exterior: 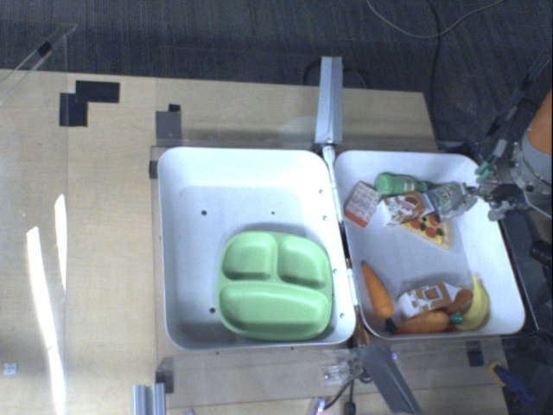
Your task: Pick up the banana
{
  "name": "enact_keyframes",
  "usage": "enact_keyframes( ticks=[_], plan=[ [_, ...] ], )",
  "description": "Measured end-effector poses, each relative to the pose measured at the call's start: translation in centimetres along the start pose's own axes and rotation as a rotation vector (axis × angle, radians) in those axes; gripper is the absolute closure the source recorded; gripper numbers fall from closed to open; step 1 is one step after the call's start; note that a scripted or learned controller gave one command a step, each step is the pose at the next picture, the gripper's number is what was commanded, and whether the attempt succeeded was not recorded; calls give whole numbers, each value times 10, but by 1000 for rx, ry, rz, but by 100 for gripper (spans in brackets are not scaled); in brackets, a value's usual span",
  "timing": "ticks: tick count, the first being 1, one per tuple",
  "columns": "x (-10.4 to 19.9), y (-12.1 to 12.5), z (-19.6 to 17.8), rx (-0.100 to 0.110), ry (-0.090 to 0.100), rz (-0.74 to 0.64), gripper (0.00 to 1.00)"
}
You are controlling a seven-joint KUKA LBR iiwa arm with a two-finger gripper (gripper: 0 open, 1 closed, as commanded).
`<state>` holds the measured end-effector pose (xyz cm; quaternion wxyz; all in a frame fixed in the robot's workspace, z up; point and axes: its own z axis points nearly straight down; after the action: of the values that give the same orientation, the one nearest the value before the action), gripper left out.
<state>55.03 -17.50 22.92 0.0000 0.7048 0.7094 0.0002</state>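
1. Currently, two white bins are sitting side by side mid-frame: the left bin (173, 232) and the right bin (505, 258), sharing a metal divider rail (329, 102) that is running up toward the top of the frame.
2. Banana (478, 305) is lying in the lower right corner of the right bin, curved along the bin's right wall, yellow, partly tucked behind a small carton (425, 298).
3. Carton is lying just left of the banana, touching or nearly touching it; an orange carrot-like piece (423, 323) is resting under the carton along the bottom wall.
4. A second carrot (377, 290) is lying tilted at the lower left of the right bin.
5. Upper part of the right bin is holding a green bottle (402, 183), a red-and-white packet (362, 204) and a pizza-print pouch (422, 217).
6. Gripper (471, 195) is hanging at the upper right edge of the right bin, over the rim, well apart from the banana; its opening I cannot tell, and no object is seen in it.
7. Green divided plate (276, 285) is sitting in the lower half of the left bin.
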Motion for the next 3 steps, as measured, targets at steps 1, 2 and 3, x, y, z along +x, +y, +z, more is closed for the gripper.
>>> enact_keyframes(
  ticks=[1, 2, 3],
  plan=[
    [-31, -62, 59, 1, 0, -1, 0],
    [-29, -61, 135, -3, 1, 5, 0],
    [-29, -61, 123, -1, 3, 190, 0]
  ],
)
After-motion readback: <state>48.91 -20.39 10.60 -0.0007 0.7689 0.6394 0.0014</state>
